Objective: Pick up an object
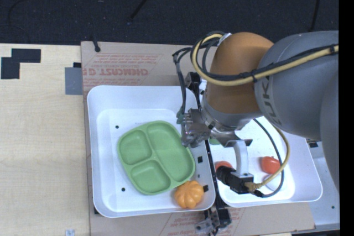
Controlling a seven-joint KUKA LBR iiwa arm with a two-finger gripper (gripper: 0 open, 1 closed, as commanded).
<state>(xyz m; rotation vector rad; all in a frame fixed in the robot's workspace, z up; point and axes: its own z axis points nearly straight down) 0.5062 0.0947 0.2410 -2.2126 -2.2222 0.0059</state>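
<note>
Seen from the fixed overhead camera, the approach stage of the pick appears to be in hand: nothing can be seen to be held, and every candidate object lies in a bin. The green divided plate (156, 157) lies flat in the left bin (102, 119), filling much of its floor, and the small orange pumpkin (188, 194) rests just beside the plate's near corner, close to the bin's front right wall. In the right bin (310, 185) a red-orange object (270, 163) is seen near the middle, and a second red piece (223, 165) is partly hidden beneath the wrist hardware. The arm (287, 85) is reached in from the right, its orange band (238, 72) bent over the divide between the bins, with the gripper (189, 132) brought low at the plate's right edge. Whether the jaws are spread or closed cannot be told, as they are masked by the wrist and cables. The next move is judged to call for a settled descent onto one object, probably the plate rim, followed by a firm closing before any lift is attempted.
</note>
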